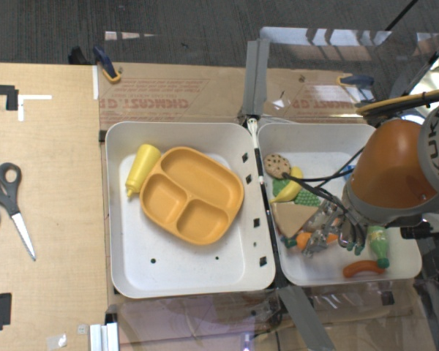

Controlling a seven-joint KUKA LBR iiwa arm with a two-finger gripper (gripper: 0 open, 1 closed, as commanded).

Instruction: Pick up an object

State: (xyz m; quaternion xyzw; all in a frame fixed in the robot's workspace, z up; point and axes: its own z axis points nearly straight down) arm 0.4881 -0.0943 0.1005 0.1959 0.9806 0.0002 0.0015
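gripper (pixel 323 234) low in right bin (pixel 329 275) over cluttered toy food, cannot tell if closed or parted. best centre on one item, orange carrot (pixel 305 238), before lifting.

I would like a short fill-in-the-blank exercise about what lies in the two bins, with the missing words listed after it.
1. The orange divided tray lies in the ____ bin.
2. The tray has ____ compartments.
3. The bottle beside the tray is ____ in colour.
4. The gripper is over the ____ bin.

Missing words: left; three; yellow; right
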